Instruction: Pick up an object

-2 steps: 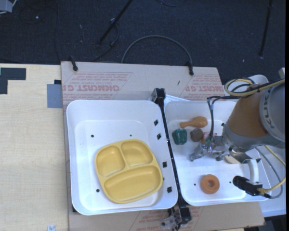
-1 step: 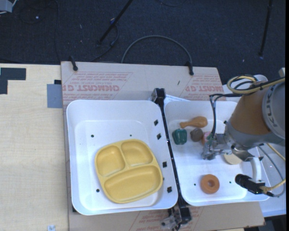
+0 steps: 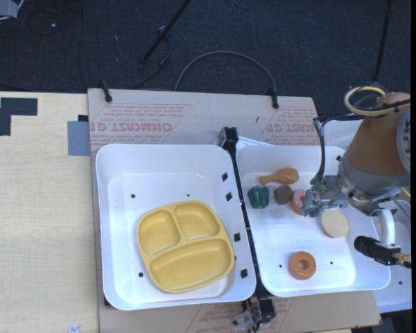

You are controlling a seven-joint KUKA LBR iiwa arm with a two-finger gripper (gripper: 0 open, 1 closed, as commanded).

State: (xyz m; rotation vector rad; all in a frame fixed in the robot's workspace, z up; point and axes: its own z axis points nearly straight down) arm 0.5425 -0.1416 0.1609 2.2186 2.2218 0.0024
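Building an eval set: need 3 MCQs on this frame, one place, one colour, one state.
1. The yellow tray lies in:
A. left bin
B. right bin
C. on the cardboard

2. The ring-shaped toy is:
A. green
B. orange
C. blue

3. The tool is:
A. above the left bin
B. outside both bins
C. low in the right bin beside the pink toy

Key: 1 A, it rests on the left bin floor; 2 B, plainly orange; 3 C, its tip sits among the right bin toys.
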